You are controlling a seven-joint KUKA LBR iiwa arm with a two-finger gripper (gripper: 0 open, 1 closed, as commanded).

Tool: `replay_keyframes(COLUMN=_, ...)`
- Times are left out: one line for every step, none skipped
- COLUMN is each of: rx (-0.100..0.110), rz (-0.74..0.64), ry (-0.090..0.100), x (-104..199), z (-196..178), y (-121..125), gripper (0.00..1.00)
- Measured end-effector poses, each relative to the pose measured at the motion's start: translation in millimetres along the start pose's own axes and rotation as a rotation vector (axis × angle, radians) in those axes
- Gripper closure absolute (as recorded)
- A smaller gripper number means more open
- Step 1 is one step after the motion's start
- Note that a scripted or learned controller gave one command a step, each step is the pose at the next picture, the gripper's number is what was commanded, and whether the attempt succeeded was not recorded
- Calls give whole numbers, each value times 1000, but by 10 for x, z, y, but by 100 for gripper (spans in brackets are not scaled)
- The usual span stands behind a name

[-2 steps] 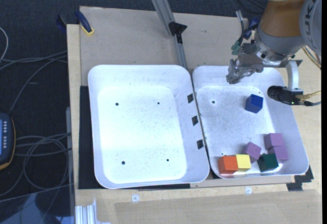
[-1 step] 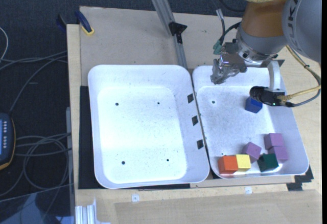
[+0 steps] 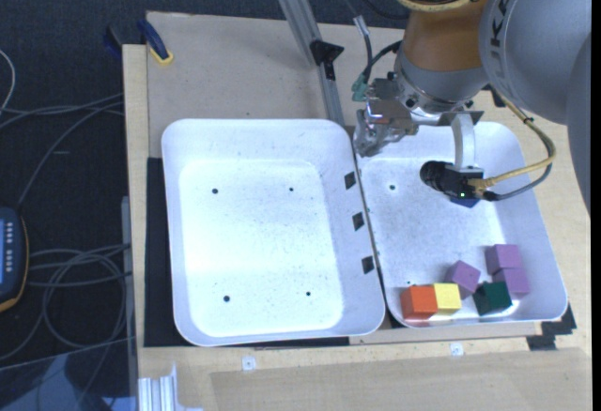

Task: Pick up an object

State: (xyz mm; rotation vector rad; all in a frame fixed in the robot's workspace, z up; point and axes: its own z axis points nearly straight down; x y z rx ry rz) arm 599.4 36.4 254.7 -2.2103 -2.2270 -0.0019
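Arm [image 3: 507, 15] enters from the upper right of the frame, cut off by the top and right edges. Its bulk hides the far rim of the right bin [image 3: 535, 212]. Gripper [image 3: 380, 132] sits at upper centre, above the far left corner of the right bin, close to the divide between the bins; the metal parts blur together, so cannot tell how the fingers stand. Nothing is visible between them.

Blocks are clustered in the lower right of the frame, at the near corner of the right bin: orange block [image 3: 419, 300], yellow block [image 3: 447, 296] touching it, green block [image 3: 491, 298], and two purple blocks [image 3: 464, 273] [image 3: 507, 259], with a third purple one hard to separate. All are well apart from the gripper.

Left bin [image 3: 254, 231] is at centre left.
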Motion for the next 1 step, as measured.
replay_keyframes(rx=2, rz=1, ry=-1, x=425, z=1, y=-138, gripper=100)
